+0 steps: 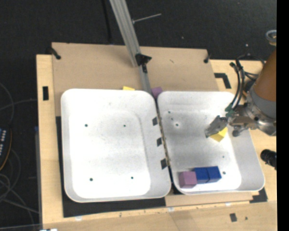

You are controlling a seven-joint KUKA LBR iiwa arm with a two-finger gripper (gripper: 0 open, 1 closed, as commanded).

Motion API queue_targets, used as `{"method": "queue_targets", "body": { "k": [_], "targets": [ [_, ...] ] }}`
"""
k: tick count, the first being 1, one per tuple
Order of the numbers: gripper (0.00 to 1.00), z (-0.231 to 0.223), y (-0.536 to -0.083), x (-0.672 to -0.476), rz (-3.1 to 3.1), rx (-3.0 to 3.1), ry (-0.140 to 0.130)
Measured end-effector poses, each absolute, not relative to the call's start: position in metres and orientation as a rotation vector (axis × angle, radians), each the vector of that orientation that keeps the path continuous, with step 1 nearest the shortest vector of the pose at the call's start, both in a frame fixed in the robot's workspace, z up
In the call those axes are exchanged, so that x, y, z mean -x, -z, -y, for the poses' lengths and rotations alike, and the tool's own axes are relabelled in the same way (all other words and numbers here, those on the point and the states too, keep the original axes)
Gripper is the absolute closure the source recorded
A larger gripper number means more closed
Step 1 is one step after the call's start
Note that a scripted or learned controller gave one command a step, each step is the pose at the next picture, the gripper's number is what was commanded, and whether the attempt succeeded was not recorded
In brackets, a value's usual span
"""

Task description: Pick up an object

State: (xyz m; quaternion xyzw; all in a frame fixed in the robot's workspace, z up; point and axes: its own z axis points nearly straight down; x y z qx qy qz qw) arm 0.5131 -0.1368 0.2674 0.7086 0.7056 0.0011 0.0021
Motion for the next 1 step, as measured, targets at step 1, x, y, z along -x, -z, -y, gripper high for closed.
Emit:
{"method": "queue_targets", "body": {
  "k": [1],
  "targets": [
    [0.00, 0.1779, -0.1549, -0.4860, -2.221, -2.229, 0.008]
  ]
}}
